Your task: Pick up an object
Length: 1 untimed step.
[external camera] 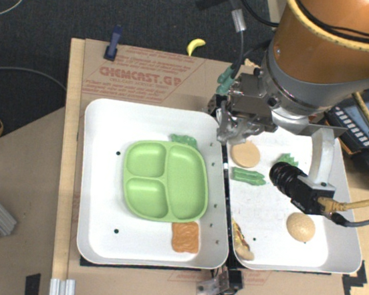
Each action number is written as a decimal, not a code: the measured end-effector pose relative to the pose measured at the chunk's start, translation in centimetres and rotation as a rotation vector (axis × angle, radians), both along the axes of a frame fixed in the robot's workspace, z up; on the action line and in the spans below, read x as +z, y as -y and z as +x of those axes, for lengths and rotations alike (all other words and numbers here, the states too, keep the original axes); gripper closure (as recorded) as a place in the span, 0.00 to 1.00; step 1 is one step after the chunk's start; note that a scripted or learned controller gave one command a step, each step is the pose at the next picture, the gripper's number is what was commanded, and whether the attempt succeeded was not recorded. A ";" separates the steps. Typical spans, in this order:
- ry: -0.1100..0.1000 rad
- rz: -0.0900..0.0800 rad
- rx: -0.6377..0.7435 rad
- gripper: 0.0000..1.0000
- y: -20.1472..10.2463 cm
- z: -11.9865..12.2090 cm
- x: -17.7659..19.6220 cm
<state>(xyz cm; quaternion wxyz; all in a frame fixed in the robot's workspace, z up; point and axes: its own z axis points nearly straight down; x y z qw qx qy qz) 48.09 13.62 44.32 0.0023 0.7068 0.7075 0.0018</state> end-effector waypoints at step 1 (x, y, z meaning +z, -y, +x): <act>-0.016 -0.003 -0.004 1.00 0.9 3.4 -9.9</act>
